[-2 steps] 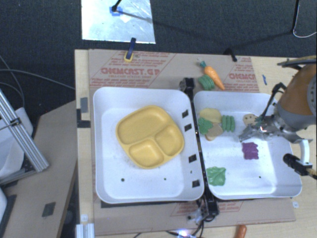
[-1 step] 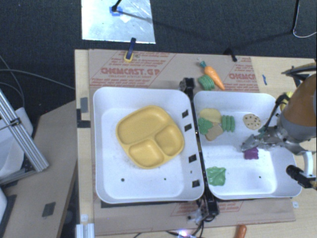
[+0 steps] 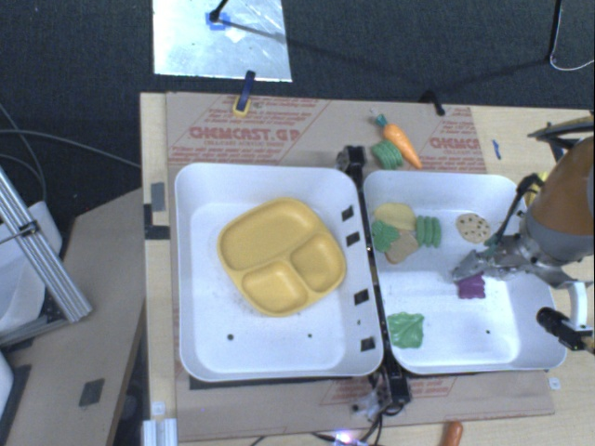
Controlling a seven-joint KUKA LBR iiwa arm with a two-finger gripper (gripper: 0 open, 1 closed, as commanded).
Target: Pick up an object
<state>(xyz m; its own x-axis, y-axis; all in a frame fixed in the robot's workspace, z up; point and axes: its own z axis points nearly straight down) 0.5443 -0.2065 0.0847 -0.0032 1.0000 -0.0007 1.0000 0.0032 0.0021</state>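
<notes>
A divided tray (image 3: 282,255) lies in the middle of the left bin (image 3: 200,342). In the right bin (image 3: 502,342), a cluster of toy foods (image 3: 403,229) sits at the far left corner, a cookie (image 3: 472,227) toward the far right, and a leafy piece (image 3: 406,329) by the near left edge. A toy carrot (image 3: 400,142) lies on the bench (image 3: 307,128) behind the right bin.

pincer (image 3: 470,269) over R bin (image 3: 502,347) | just above purple toy (image 3: 471,287)

Bench with two white bins and a few strays

I see the bench (image 3: 307,124) carrying the left bin (image 3: 200,249) and right bin (image 3: 507,337) touching at centre frame; a toy carrot (image 3: 402,142) and green piece (image 3: 387,155) lie above them, a yellow-blue clip (image 3: 244,96) at upper left.
</notes>
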